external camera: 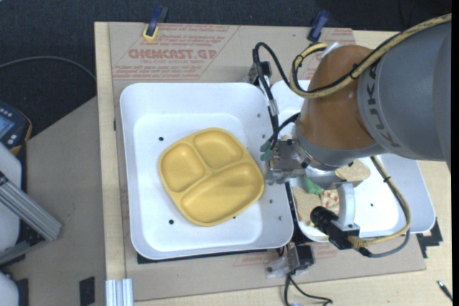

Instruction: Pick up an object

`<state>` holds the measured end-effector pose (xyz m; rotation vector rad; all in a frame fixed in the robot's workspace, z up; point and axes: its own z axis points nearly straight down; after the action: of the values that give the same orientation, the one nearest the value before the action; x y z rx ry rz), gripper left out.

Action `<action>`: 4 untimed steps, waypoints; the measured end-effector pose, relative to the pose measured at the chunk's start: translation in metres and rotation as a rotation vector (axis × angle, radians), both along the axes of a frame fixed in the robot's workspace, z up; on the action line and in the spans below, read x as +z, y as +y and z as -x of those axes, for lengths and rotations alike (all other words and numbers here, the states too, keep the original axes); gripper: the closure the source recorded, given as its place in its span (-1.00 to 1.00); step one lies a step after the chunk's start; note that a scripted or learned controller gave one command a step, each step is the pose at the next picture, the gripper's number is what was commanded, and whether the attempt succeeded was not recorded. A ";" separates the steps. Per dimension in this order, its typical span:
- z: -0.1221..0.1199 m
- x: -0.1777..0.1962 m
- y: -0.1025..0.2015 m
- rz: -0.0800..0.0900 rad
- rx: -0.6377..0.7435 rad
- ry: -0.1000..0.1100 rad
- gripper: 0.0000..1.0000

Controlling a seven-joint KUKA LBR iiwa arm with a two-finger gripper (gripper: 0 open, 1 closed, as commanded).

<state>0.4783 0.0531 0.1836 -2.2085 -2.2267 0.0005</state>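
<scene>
Approach step: claw [276, 167], aperture indeterminate, hung mid-frame beside yellow three-compartment plastic plate [210, 175] in left white bin [136, 154]; next, descend onto plate rim.

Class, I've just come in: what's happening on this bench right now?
A grey robot arm with an orange band reaches in from the right over two white bins. Its wrist hangs above the divide between them. The left bin holds a yellow divided plate, lying flat and untouched. A few small items lie in the right bin, partly hidden by the arm. Nothing is visibly picked up yet.
</scene>
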 end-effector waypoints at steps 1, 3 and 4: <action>-0.009 0.146 0.068 -0.004 0.000 -0.019 1.00; -0.066 0.103 0.145 0.001 -0.006 -0.014 1.00; -0.017 0.115 0.109 0.004 -0.011 0.001 1.00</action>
<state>0.4955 0.1617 0.2987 -2.2219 -2.2161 0.0059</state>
